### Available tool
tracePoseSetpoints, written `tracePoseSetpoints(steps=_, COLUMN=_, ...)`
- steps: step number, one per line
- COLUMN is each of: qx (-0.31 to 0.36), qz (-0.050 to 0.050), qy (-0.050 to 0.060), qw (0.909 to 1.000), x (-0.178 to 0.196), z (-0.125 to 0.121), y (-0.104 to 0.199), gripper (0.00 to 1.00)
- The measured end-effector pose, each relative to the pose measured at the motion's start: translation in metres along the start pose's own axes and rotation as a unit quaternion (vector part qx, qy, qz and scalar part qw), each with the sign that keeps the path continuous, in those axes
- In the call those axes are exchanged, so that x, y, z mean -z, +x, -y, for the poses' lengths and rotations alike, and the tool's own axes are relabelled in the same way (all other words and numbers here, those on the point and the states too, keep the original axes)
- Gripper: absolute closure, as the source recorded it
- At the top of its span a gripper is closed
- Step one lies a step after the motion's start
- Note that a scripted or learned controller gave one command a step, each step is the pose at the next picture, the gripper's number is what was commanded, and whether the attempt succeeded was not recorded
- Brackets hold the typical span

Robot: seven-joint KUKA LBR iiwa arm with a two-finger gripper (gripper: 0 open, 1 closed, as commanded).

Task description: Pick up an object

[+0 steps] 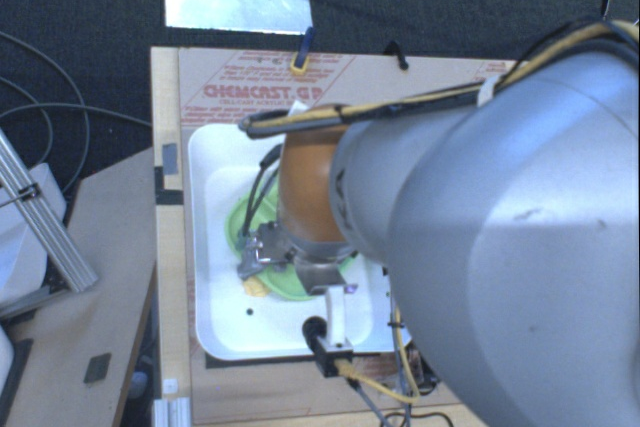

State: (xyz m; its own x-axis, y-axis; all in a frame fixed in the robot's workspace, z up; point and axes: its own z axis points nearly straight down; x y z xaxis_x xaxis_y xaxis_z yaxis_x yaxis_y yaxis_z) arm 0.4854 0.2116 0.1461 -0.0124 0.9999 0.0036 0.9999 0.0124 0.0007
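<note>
Camera view is dominated nearest by the grey arm (500, 245), whose orange band (305, 185) is seen lowered into the white bin (215, 315). Beneath the wrist, a green object (240, 215) and a small yellow piece (257, 288) are seen on the bin floor. The gripper (262, 255) is largely hidden, so its state cannot be told; behind the bin a cardboard sheet (270, 80) is laid.

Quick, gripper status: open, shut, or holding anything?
Gripper: cannot be told; the arm hides it, low over the green object in the left bin.
</note>
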Motion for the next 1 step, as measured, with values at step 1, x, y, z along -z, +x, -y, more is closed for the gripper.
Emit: tracePoseSetpoints(steps=1, qx=-0.008, qz=0.002, qy=-0.001, qw=1.0000, x=0.0254, z=-0.0012, y=-0.0510, gripper=0.00)
